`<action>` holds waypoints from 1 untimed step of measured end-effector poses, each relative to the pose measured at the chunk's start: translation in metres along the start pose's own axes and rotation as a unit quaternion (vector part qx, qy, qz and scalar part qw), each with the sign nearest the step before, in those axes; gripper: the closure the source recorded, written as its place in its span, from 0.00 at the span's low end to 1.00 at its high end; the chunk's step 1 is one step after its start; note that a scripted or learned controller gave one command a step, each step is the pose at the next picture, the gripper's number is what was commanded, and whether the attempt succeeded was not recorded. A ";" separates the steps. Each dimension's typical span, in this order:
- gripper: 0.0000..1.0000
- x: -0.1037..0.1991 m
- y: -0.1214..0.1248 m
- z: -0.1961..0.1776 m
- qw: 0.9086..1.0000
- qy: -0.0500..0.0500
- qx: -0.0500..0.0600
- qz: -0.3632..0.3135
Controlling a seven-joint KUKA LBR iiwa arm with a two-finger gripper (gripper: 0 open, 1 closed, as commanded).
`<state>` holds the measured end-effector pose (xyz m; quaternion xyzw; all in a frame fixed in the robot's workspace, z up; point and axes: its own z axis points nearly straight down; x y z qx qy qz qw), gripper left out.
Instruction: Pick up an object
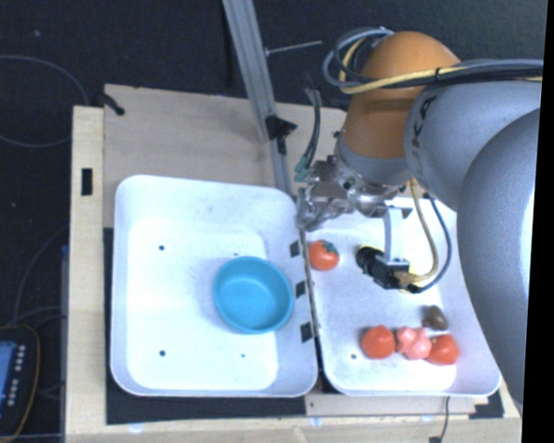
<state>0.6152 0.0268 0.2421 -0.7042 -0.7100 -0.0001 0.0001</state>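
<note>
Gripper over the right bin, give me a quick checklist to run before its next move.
1. Gripper above the small orange-red object: ok, just above it.
2. Object between its fingers: not ok, it lies on the right bin floor.
3. Target clear of the bin divider: not ok, close beside it.
4. Orange, pink and red cluster away from the target: ok.
5. Blue bowl out of the way: ok, in the left bin.

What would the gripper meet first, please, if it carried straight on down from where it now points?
Most likely the small orange-red ball, which lies just below the gripper near the right bin's left wall. Depth is hard to judge from this slanted view, so it might instead reach the bin floor beside it.
</note>
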 end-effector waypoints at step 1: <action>1.00 0.048 0.015 0.011 1.000 -0.001 0.000 0.000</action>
